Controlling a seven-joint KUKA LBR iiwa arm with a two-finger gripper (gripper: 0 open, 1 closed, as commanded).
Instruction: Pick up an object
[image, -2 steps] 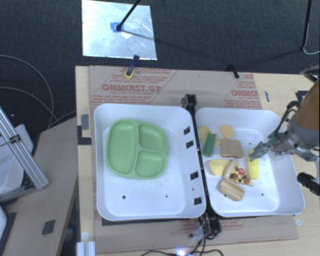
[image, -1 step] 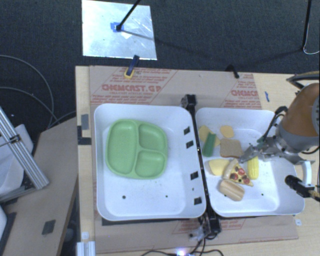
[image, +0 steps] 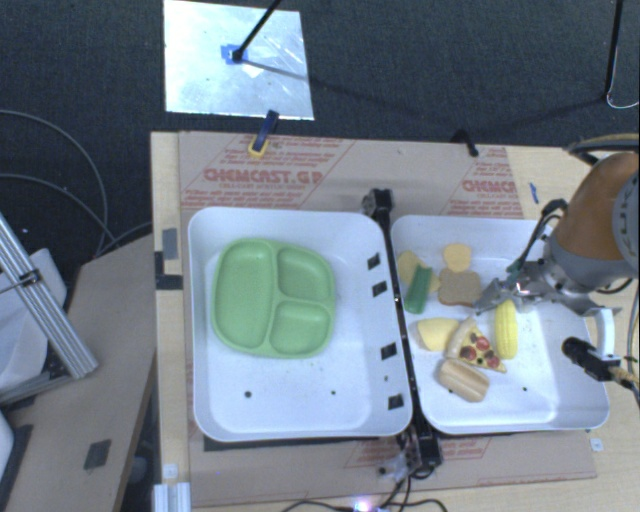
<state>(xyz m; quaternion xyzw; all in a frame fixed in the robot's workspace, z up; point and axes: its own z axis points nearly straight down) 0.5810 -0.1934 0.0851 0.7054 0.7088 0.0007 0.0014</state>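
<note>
Nearest camera, right bin (image: 575, 400): hot-dog bun toy (image: 463, 379) toward front edge. Just behind it, pizza slice toy (image: 476, 347), touching or nearly touching bun. Left of pizza, pale yellow wedge (image: 436, 333). Right of pizza, corn cob (image: 506, 329), upright along bin's depth. Further back: brown cookie-like piece (image: 459, 289), tan round piece (image: 457, 257), green stick (image: 418, 287) leaning by a yellow piece (image: 407, 266) near centre divider.

Left bin (image: 200, 330): green three-compartment plate (image: 273, 297), lying flat, compartments bare.

Gripper (image: 500, 292) low over right bin, between cookie piece and top of corn cob. Finger state: cannot tell; nothing seen held. Arm enters from right, orange band (image: 590, 215) visible above wrist.
</note>
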